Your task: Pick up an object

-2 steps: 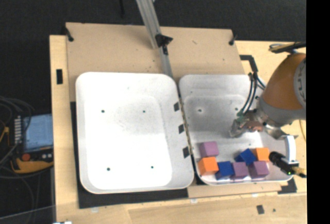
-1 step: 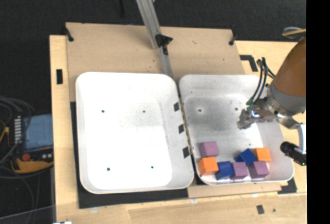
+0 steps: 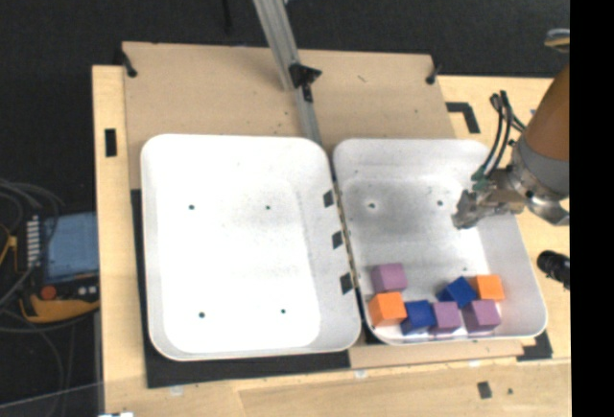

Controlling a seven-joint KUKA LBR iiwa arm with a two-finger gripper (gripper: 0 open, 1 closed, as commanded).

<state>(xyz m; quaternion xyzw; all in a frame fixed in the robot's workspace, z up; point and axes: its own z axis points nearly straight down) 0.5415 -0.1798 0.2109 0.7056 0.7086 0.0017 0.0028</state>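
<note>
Several small blocks lie along the near edge of the right bin: a purple block, an orange block, a blue block, a purple block, a blue block, an orange block and a purple block. My gripper hangs over the right part of that bin, farther back than the blocks and apart from them. I see no block at its tip.
The left bin sits beside the right one, joined by dark clips on the shared edge. A slanted metal rail rises behind the bins. A blue box with cables lies off the bench's left side.
</note>
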